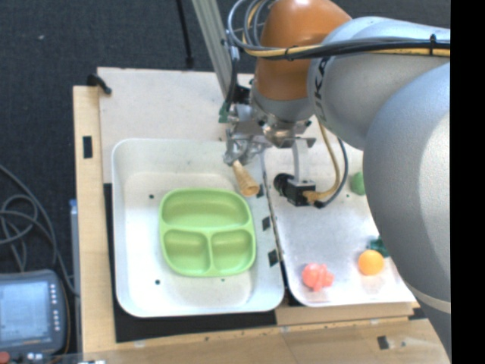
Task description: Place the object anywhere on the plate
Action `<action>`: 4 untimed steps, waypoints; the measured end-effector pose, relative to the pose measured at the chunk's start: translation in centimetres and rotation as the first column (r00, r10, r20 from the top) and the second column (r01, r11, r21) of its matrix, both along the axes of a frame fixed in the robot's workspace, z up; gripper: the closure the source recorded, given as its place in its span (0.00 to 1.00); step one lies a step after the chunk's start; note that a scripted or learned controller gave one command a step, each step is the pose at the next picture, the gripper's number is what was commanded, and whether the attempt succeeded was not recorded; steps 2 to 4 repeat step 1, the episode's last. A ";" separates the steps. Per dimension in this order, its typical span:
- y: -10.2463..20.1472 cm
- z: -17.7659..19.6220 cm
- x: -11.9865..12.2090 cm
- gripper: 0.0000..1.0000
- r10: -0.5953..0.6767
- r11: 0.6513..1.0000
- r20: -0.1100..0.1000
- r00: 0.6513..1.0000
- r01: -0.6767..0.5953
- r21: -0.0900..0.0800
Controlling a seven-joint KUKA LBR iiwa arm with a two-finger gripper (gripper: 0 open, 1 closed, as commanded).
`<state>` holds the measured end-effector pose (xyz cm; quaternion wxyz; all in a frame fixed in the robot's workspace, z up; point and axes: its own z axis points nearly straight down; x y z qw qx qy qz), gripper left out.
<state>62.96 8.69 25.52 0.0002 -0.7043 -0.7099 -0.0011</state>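
Observation:
A light green plate point(164, 212) with three compartments lies in the left bin point(130, 226). My gripper point(239, 156) hangs over that bin's far right corner, just beyond the plate's far right edge. A small tan cone-shaped object point(245, 180) sticks out below the fingers, tilted, with its upper end between them. The gripper is shut on it. The object's lower end sits a little above and to the right of the plate's rim.
The right bin point(333, 230) holds a pink-red toy point(317, 276) and an orange ball point(370, 262) near its front edge. A green item point(357, 183) peeks out beside the arm. The bulky grey arm point(394, 127) covers most of the right bin.

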 end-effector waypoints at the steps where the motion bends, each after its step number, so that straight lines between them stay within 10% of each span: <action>1: -0.4 0.0 0.0 0.00 -0.004 1.000 -0.001 1.000 0.004 -0.003; 4: -0.4 0.0 0.0 0.00 -0.004 1.000 -0.001 1.000 0.004 -0.003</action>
